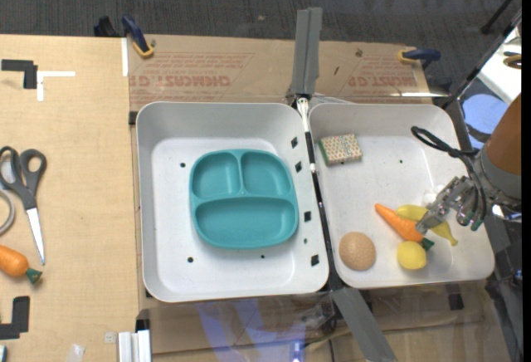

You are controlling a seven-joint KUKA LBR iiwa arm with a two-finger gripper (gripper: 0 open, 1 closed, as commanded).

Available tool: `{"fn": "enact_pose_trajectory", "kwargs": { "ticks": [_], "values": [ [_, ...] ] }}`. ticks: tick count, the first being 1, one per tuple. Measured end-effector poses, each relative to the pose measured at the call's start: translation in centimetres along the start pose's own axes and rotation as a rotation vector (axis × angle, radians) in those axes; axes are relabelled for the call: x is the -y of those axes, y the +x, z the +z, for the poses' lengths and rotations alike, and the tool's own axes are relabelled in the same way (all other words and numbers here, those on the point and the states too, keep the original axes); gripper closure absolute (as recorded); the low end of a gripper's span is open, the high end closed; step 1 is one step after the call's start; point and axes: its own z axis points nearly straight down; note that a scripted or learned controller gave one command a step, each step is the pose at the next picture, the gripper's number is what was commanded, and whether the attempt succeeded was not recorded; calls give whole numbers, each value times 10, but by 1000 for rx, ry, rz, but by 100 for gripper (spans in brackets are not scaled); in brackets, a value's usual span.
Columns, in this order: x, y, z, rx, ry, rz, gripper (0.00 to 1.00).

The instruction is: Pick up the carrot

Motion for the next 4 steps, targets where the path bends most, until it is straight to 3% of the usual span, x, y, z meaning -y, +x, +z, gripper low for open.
{"fn": "enact_pose_trajectory", "kwargs": {
  "ticks": [1, 2, 3, 4],
  "values": [
    [-38, -4, 54, 9, -11, 306, 100],
    [-74, 65, -36, 0, 1, 511, 100],
    [-105, 77, -36, -1, 1, 115, 100],
    [-31, 37, -151, 2, 0, 285, 100]
  ]
}}
